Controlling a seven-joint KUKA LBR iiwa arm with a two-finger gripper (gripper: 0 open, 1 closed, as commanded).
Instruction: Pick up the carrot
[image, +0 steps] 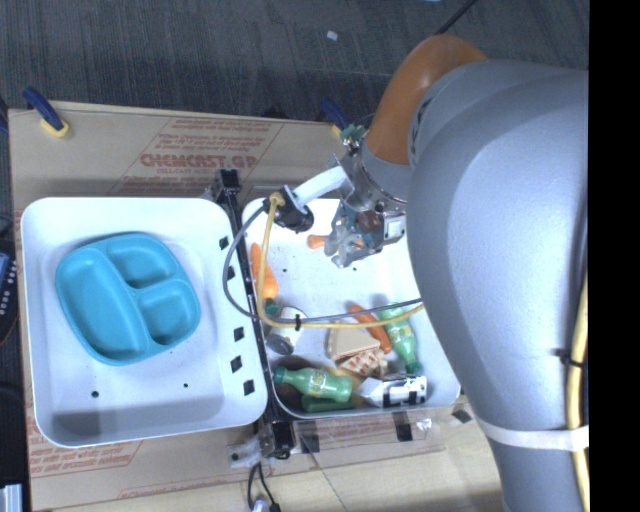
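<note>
An orange carrot (265, 272) lies along the left wall of the right bin (300, 275), its tip pointing to the back. A second slim orange piece (366, 318) lies further right among the clutter. My gripper (350, 243) hangs over the back part of the right bin, to the right of the carrot and apart from it. A small orange bit (316, 241) shows just left of the gripper; whether it is gripped cannot be made out. The big grey arm hides the bin's right side.
The left bin (40, 330) holds a blue divided plate (125, 295). In the right bin's front lie green bottles (315, 386) (402, 342), a tan wedge (355, 348) and a black-and-white item (402, 391). A yellow cable (330, 322) runs across it.
</note>
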